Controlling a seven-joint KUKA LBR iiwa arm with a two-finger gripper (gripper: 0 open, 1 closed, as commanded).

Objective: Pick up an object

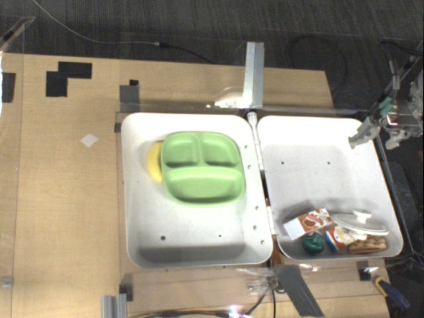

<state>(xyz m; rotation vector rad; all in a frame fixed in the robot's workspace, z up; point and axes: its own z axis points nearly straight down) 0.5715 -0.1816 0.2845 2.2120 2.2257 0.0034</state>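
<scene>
Near edge: tan wooden surface [59, 230], with metal brackets and cables bunched below the seam between the bins.

Right bin [318, 164]: all loose items lay crowded into its near corner, touching or overlapping.
- white carton [306, 222] with red-orange print, tilted, at left of pile
- dark green round item [313, 244], just in front of carton, against near wall
- clear flat lid [359, 221], lay across top of pile toward right
- small colourful packet [338, 237], under lid
- brown item [368, 246], at near right wall; too small to say more

Rest of that bin floor was bare white with a few small holes.

Left bin [142, 237]: held green divided tray [202, 166], three compartments, upright, in far half. Yellow item [154, 162] partly tucked under tray's left edge, mostly hidden.

Tool [363, 132] hung at far right corner of right bin, over its rim, well apart from the pile; nothing seen in it. Spread or pressed together: could not tell, too small and blurred. Arm [405, 105] came in behind it from the right.

Farther back: metal post [254, 71] stood upright at far end of bin seam. Black marks [66, 77] on surface at far left. Beyond surface, dark carpeted floor [199, 12] with thin cable [99, 40] trailing across.
</scene>
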